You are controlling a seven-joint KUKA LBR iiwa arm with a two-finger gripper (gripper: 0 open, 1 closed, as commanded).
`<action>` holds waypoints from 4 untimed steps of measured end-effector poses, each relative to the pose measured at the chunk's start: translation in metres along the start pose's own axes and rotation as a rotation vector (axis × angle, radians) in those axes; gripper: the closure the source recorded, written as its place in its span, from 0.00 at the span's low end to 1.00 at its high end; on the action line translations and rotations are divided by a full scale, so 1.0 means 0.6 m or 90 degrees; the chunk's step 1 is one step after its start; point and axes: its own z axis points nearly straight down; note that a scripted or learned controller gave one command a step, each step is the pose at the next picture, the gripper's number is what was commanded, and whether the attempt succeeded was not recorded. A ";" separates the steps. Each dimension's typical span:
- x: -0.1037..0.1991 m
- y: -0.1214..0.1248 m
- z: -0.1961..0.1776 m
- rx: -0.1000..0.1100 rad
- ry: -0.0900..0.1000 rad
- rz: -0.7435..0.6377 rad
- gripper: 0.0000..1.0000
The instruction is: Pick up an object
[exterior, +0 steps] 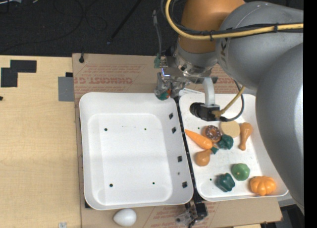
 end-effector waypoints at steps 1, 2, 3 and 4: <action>-0.065 -0.001 -0.058 0.003 -0.004 0.008 1.00; -0.034 -0.011 0.008 0.008 -0.003 0.006 1.00; -0.072 -0.002 -0.021 0.004 -0.004 0.008 1.00; -0.057 -0.003 0.035 0.008 -0.003 0.007 1.00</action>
